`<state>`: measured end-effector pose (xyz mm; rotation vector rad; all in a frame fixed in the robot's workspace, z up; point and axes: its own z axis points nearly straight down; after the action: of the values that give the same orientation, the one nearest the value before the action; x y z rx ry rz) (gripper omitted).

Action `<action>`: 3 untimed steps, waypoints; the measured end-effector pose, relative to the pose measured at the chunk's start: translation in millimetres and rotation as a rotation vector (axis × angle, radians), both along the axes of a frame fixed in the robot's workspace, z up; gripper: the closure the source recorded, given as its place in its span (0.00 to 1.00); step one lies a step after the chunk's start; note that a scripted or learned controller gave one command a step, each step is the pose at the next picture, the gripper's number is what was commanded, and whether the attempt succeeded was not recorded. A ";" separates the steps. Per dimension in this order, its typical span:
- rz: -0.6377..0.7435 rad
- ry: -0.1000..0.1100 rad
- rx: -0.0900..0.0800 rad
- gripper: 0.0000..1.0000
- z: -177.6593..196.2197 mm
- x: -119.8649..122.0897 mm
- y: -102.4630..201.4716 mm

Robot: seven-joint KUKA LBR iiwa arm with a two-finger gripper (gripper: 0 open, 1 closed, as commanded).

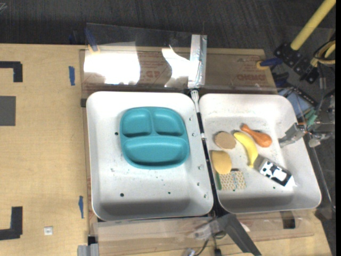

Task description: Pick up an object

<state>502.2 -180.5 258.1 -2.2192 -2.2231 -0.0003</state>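
The right bin (277, 106) holds several small objects. A yellow banana (246, 146) lies in the middle, with an orange carrot-like piece (257, 135) just behind it and a round tan piece (225, 140) to its left. In front of these lie a yellow wedge (221, 162), a speckled flat square (233, 181) and a black-and-white block (275, 173). My gripper (292, 134) hangs as a small grey shape over the bin's right rim, to the right of the carrot and apart from every object.
The left bin (101, 185) bears a teal divided plate (154, 136). A clear plastic sheet (144, 63) and cardboard stand behind both bins. Cables and a yellow bar (317, 17) crowd the back right corner.
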 end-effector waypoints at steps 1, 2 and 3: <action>-0.260 -0.004 -0.002 0.00 81.4 22.1 -18.8; -0.207 0.009 0.001 0.00 -39.5 -15.2 -17.6; -0.207 0.000 0.000 0.00 -35.9 -13.3 -17.8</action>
<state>488.9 -198.3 222.2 -2.4364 -1.9825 0.0002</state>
